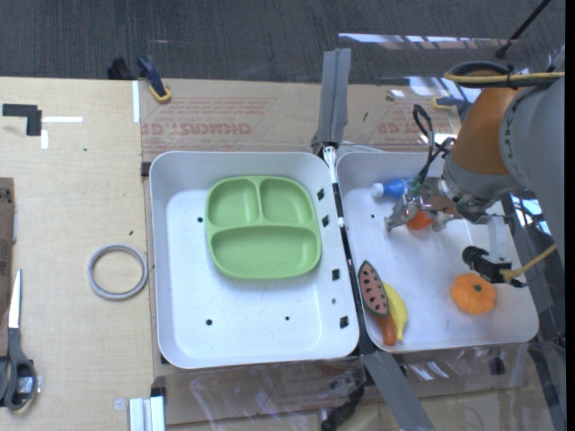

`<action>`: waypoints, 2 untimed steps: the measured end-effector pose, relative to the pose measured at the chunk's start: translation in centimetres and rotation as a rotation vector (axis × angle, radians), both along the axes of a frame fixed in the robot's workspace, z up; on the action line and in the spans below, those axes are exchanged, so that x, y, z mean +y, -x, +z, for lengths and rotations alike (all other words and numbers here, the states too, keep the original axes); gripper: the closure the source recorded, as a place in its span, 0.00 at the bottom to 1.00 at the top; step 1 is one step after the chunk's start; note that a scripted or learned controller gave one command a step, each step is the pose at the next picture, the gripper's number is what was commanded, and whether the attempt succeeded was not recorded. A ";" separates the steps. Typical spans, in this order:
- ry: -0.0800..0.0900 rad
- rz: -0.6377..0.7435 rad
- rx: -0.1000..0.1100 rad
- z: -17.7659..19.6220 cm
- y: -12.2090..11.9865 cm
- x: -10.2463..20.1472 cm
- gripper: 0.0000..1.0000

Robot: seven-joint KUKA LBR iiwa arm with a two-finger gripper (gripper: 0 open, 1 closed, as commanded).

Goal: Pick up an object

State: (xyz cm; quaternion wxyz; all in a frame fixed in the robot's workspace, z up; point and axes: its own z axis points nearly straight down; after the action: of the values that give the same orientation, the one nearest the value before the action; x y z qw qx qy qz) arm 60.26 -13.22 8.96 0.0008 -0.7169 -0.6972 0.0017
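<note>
Table of pale board carries two shallow white bins side by side; the left bin holds a green divided plate, and the right bin holds the small things the arm can reach. Over the right bin's upper half hangs the grey arm with its orange band, its wrist turned down and to the left. The tool sits low above the bin floor, and whether its fingers are apart or together I cannot tell, since the metal parts blur into one another. A small red-orange object lies right at the tool's tip, touching or nearly so, partly hidden under it; I judge this the likeliest target, lying straight below the tool, so the coming move would be mostly a short descent. Just to the tool's left lies a blue and white object. An orange fruit-like toy rests well apart, toward the near right corner. A watermelon slice, a banana and something red lie together against the bin's left wall, long axes running along that wall.
</note>
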 end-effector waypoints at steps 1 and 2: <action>0.001 0.003 0.006 0.7 0.1 0.0 1.00; 0.000 0.003 0.010 0.6 0.2 0.0 0.00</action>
State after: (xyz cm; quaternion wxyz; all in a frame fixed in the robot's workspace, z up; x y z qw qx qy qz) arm 60.07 -13.20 9.53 0.0045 -0.7159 -0.6981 0.0053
